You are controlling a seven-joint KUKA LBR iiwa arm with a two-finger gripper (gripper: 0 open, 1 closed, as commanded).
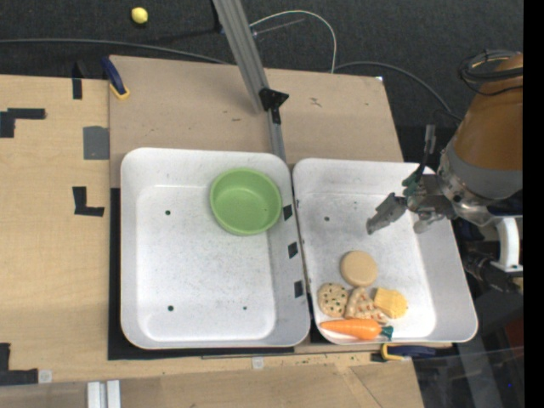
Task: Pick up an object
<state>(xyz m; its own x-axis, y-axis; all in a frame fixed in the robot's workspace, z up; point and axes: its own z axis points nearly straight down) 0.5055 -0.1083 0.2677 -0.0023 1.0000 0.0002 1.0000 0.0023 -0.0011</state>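
On the desk (51, 228) two white bins sit side by side, their inner rims touching along the middle. The left bin (161, 253) holds a green bowl (246, 201) near its upper right corner; the rest of its floor is open. In the right bin (340, 202) the upper half is bare, and the things crowd the lower edge: a tan round (359, 269), a speckled cookie (331, 298) below and left of it, a yellow piece (391, 303) to the right, and a carrot (350, 330) lying along the bottom rim, long axis running left to right, green end pointing right. The claw (384, 214) hangs over the right bin's upper right part, above the tan round and apart from it, dark finger slanting down-left. Whether it is wide or narrow I cannot tell.
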